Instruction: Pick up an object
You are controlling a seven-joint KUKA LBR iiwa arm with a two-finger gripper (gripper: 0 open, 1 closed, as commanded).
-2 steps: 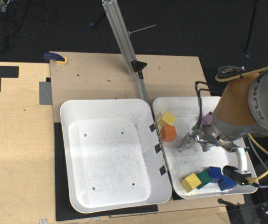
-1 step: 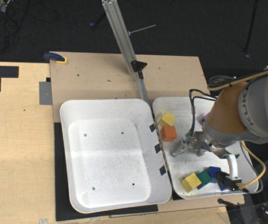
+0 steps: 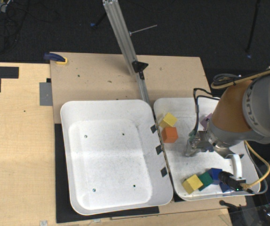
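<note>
My gripper [image 3: 191, 147] hangs low over the middle of the right bin [image 3: 182, 108], with the grey and orange arm reaching in from the right. A yellow block [image 3: 169, 120] and an orange block [image 3: 170, 134] lie to its left, by the bin's left wall and apart from it. Toward the bin's front edge sit a second yellow block [image 3: 192, 183], a green block [image 3: 204, 179] and a blue block [image 3: 216, 174] in a row. A small purple piece [image 3: 204, 121] peeks out behind the wrist. Nothing shows between the gripper and the bin floor.
The left bin [image 3: 107, 154] lies alongside, joined by black clips along the shared wall. A slanted aluminium post [image 3: 123, 36] rises behind the bins. The wooden bench stretches out to the left.
</note>
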